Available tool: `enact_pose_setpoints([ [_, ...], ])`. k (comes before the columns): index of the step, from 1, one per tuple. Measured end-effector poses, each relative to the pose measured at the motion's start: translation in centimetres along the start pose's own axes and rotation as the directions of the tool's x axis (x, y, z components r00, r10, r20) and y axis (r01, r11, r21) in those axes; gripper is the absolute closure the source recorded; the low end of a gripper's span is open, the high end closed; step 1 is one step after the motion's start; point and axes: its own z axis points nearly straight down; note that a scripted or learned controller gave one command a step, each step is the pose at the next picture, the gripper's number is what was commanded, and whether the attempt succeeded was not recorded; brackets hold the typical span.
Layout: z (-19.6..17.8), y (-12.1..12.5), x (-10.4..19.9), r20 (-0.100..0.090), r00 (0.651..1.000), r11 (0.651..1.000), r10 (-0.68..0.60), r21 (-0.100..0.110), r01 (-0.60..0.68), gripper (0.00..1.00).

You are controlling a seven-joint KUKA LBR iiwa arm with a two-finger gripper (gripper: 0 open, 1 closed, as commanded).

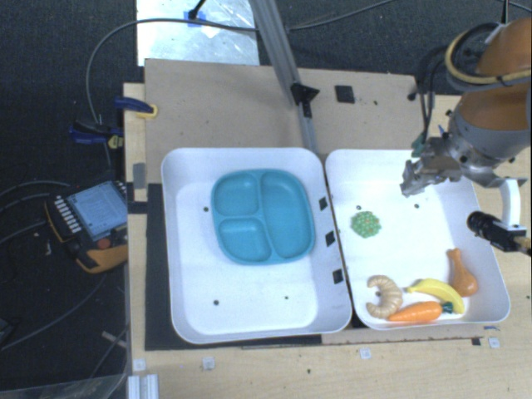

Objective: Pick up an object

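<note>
Down at the near edge of the right white bin (490,306): plastic orange carrot (414,312), yellow banana (437,291), tan croissant (383,294), brown drumstick (462,274), all bunched up.

Green bumpy ball (365,224) sits alone mid-bin. Grey hand (413,183) hangs over the far part, carrying nothing; can't tell if it's open. Going for the pile, I'd guess it clips two toys and drops both.

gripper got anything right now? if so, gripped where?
Nothing held: the grey two-finger gripper hangs over bare floor of the right white bin, apart from the green pea cluster.
</note>
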Motion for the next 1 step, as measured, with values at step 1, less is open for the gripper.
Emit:
enact_pose_setpoints([
  [1,0.33,-1.81,5.01,-0.001,1.000,1.000,-0.002,0.000,0.002,1.00],
])
